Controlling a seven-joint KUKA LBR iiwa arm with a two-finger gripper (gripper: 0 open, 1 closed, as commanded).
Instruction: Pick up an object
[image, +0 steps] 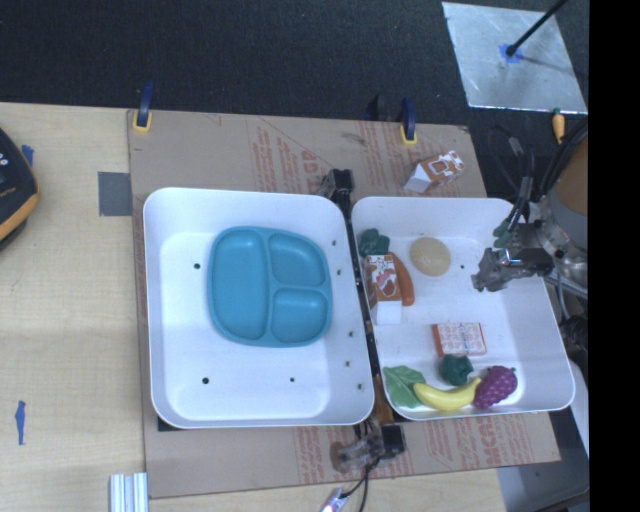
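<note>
The robot's gripper (490, 277) hovers, jaws' state impossible to tell, over the right bin (530, 330), near a pale round cookie (431, 256) lying mid-bin, seemingly light, stiff and best pinched across its edges.

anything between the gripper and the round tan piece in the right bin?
Nothing visible. The gripper is at the right side of the right bin; the round tan piece lies to its left in the camera view, with only bare bin floor between. The hot dog sits beyond it.
</note>
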